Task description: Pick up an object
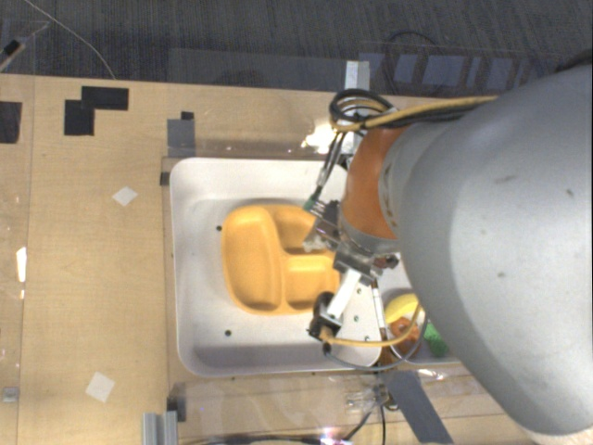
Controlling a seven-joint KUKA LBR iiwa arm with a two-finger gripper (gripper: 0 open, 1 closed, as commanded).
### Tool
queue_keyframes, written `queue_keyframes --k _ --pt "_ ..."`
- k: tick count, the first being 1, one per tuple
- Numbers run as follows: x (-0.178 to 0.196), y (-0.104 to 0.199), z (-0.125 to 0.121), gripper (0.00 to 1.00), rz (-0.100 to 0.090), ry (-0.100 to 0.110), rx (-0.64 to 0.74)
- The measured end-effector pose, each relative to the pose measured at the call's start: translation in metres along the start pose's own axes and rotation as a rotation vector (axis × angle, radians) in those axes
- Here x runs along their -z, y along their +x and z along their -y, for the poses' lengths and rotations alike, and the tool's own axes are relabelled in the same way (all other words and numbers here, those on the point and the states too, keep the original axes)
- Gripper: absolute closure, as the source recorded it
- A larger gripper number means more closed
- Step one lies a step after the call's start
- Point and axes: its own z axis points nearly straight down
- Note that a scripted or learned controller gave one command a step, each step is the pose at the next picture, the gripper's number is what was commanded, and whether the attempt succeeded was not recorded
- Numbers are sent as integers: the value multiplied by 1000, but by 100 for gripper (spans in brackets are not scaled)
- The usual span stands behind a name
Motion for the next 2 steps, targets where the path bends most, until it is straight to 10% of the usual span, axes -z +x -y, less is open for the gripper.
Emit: queue_keyframes --k 1,2 --pt "53 -4 -8 0 18 90 -79" --pt "-37 -5 44 0 38 95 -373"
